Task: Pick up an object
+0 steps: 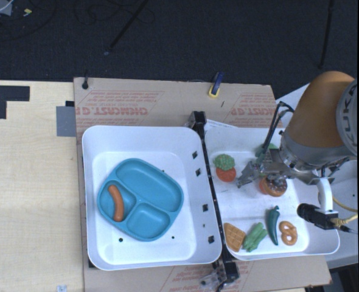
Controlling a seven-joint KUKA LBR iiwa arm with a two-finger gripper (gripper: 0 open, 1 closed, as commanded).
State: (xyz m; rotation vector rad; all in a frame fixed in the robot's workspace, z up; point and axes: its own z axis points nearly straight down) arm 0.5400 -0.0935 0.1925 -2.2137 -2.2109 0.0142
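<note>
The bench (pixel 27 181) is seen carrying 2 shallow white bins side by side on a cardboard sheet (pixel 167 102). The arm (pixel 322 117) is seen reaching in from the right, its orange band uppermost and its grey wrist bent down over the right bin (pixel 240 148); its upper part is cut off by the frame edge. The jaws (pixel 266 174) are lowered near the middle of that bin, but how far they are parted cannot be told, since dark mechanism and cables cover them.

In the left bin (pixel 100 142) a blue divided plate (pixel 155 193) is laid, with an orange sausage (pixel 115 202) in its left compartment.

In the right bin, a round red-orange object (pixel 274 187) is partly hidden under the wrist, and its kind is hard to make out. A red toy with a green top (pixel 225 166) is set left of the jaws, apart from them. Along the near side are found a green leafy vegetable (pixel 254 236), a dark green pepper (pixel 272 224), a waffle-patterned piece (pixel 233 235) and a pretzel (pixel 288 232).
</note>
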